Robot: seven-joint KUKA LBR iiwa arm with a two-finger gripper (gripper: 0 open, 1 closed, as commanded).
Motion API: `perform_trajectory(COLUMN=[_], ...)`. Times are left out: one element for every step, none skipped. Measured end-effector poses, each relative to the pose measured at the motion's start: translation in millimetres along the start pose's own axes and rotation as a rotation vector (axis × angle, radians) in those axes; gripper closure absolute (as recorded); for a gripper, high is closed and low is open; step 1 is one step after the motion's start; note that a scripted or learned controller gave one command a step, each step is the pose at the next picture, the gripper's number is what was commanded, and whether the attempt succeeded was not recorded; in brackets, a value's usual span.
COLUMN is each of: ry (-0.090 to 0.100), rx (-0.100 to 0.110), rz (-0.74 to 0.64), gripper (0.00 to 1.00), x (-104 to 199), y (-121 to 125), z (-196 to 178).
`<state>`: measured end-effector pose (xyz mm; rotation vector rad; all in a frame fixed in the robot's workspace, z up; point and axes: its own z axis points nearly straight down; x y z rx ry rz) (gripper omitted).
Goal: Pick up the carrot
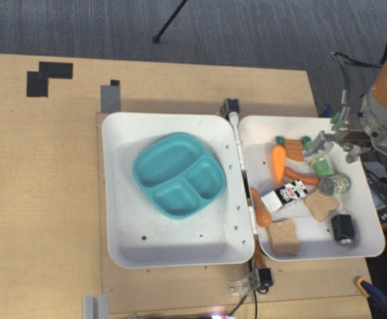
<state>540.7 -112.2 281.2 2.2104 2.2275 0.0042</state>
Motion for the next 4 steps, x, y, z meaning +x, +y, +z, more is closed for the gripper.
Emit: perform_trajectory(ry=[0.005,-0.001,0.0,0.005], rx=[0.012,0.006,-0.003,-0.005], rz=[-0.002,-0.023,-0.028,0.113], gripper=[0.0,0.0,1.0,1.0], x=[86,20,24,108], y=[49,61,64,49], z=[102,189,176,93])
